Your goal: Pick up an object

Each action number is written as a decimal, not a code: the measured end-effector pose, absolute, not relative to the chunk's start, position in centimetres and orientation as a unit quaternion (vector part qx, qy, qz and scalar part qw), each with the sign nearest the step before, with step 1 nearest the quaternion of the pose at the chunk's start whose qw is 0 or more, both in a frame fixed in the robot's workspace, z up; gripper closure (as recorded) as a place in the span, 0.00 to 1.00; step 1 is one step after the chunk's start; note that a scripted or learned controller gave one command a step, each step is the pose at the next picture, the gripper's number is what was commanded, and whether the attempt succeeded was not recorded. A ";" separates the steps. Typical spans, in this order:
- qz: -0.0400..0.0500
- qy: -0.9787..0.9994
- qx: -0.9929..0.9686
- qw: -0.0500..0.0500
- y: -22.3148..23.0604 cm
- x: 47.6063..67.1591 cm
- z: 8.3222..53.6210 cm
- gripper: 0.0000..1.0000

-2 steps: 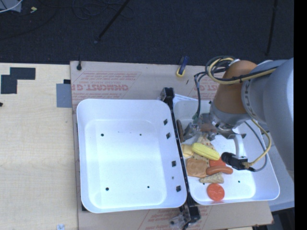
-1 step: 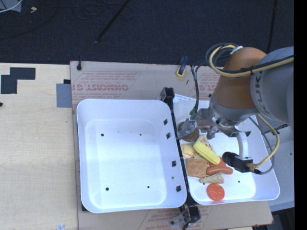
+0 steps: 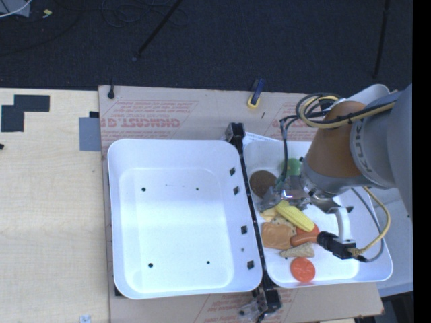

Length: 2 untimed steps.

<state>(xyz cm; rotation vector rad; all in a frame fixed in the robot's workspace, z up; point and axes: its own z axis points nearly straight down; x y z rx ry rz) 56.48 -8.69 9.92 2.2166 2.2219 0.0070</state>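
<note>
The gripper (image 3: 286, 192) sits low in the right bin (image 3: 377, 264), directly over the heap of toy food; whether its fingers are spread or pressed together cannot be told. Just beside it lie a brown round piece (image 3: 262, 180), a green piece (image 3: 293, 166), a corn cob (image 3: 294, 215), a bread-like piece (image 3: 276, 235) and, nearer the front wall, a red-orange disc (image 3: 303, 269). The left bin (image 3: 176, 217) adjoins the right bin.
</note>
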 end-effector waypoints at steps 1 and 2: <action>0.001 0.706 0.709 0.001 -9.0 56.4 10.9 1.00; 0.005 0.706 0.708 0.005 -12.1 50.9 9.4 1.00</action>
